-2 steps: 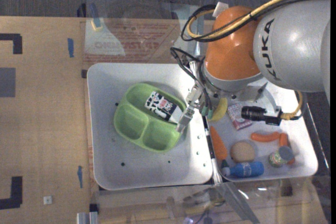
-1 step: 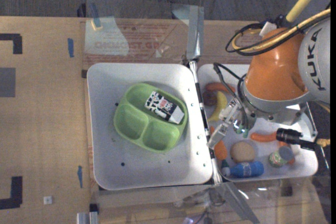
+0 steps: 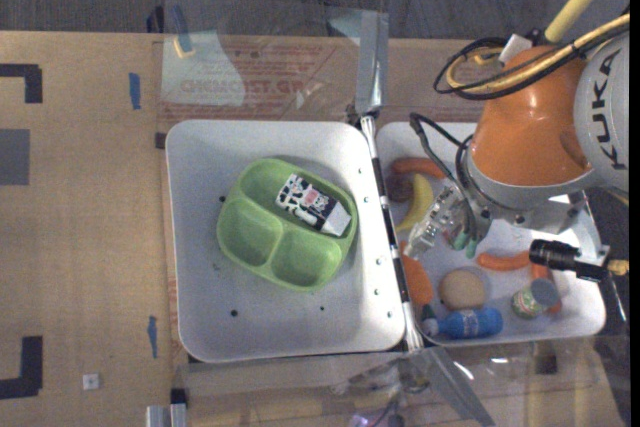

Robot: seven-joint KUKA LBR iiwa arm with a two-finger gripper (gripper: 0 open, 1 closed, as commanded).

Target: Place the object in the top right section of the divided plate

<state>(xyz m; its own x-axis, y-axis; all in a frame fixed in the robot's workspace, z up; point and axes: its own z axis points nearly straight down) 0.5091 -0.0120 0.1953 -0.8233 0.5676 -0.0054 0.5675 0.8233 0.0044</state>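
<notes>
The green divided plate (image 3: pixel 250 235) lies in the left white bin (image 3: pixel 200 315). A small black-and-white cow-print carton (image 3: pixel 315 205) rests on its side in the plate's top right section, its lower end on the divider ridge. My gripper (image 3: pixel 443 233) hangs over the right bin (image 3: pixel 590 315), well to the right of the plate and apart from the carton. Its fingers (image 3: pixel 424 235) stand open, with nothing between them. The grey and orange arm covers much of the right bin's upper half.
The right bin holds several toy foods: a banana (image 3: pixel 420 198), a red sausage (image 3: pixel 410 165), a carrot (image 3: pixel 418 280), a brown round piece (image 3: pixel 463 288), a blue bottle (image 3: pixel 470 323), a can (image 3: pixel 535 300). A metal ridge (image 3: pixel 385 245) parts the bins.
</notes>
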